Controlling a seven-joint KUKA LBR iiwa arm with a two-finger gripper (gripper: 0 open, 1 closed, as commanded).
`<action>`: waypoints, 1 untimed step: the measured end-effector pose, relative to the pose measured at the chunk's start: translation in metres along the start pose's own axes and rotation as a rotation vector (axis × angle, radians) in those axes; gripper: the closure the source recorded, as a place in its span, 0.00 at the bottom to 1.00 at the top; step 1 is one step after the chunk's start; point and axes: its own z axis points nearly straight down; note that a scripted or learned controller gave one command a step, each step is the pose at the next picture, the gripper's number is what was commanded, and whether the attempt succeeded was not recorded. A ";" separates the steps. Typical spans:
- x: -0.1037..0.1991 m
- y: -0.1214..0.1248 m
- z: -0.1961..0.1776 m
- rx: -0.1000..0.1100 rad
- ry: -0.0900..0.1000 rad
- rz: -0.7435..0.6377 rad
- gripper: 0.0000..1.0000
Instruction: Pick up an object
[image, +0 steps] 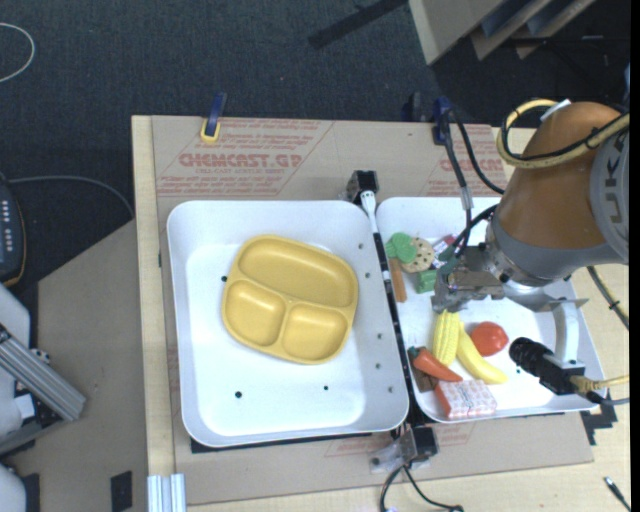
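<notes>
In the right white bin (585, 395) my grey arm with its orange band (555, 190) hangs low over a heap of toy food. My fingers (462, 288) point down near the top of the heap, just above the yellow plastic corn cob (446, 336). I cannot tell if they are apart or together, because my wrist hides them. Nothing shows between them, so I think I hold nothing yet.

Beside the corn lie a yellow banana (480, 362), a red round tomato (489, 338), an orange carrot (434, 366) and a small pink and white box (468, 399). A green leafy toy (404, 247) sits near the top.

The left white bin (195, 330) holds a yellow plastic tray with three dips (290, 297).

I think I am at the reaching step. Next I should go down over the corn, close on it and lift.
</notes>
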 end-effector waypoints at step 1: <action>0.056 -0.006 -0.009 -0.003 -0.001 -0.001 1.00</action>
